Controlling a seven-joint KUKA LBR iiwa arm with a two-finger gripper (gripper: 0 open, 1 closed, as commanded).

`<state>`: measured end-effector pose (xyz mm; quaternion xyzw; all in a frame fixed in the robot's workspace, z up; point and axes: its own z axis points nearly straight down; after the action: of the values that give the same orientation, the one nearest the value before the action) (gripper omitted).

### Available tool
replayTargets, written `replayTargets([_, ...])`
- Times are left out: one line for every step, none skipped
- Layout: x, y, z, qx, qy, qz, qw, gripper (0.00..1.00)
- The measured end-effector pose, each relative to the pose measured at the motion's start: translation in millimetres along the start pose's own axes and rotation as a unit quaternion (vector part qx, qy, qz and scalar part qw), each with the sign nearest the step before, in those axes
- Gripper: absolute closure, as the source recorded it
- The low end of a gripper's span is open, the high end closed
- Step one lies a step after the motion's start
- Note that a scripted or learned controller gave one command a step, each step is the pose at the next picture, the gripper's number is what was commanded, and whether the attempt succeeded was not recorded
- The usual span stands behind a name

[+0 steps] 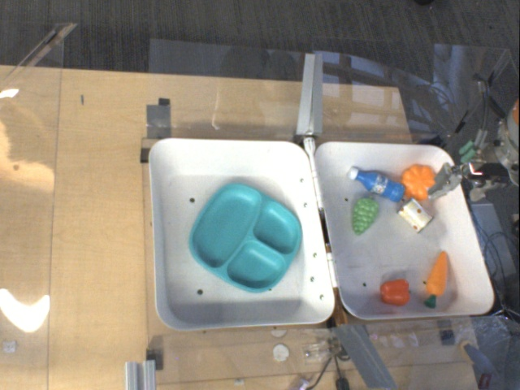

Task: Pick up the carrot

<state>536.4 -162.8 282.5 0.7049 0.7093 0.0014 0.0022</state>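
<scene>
The carrot (pixel 437 275) is orange with a small green stem end. It lies in the front right corner of the right bin (pixel 366 283), stem end toward the front rim. My gripper (pixel 461 183) hangs at the right bin's far right rim, well behind the carrot and next to an orange pumpkin (pixel 417 181). It is open with nothing between its fingers.
The right bin also holds a blue bottle (pixel 378 184), a green bumpy fruit (pixel 365 214), a small white block (pixel 414 215) and a red tomato-like piece (pixel 395 292) just left of the carrot. A teal divided plate (pixel 246 236) sits in the left bin (pixel 175 218).
</scene>
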Motion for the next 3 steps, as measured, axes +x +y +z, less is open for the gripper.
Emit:
replayTargets([-38, 45, 84, 0.000, 0.000, -0.033, 0.9995, 0.00])
replayTargets([-41, 117, 152, -0.001, -0.001, -0.137, 0.9905, 0.00])
replayTargets([-40, 119, 195, -0.001, 0.001, -0.115, 0.9934, 0.00])
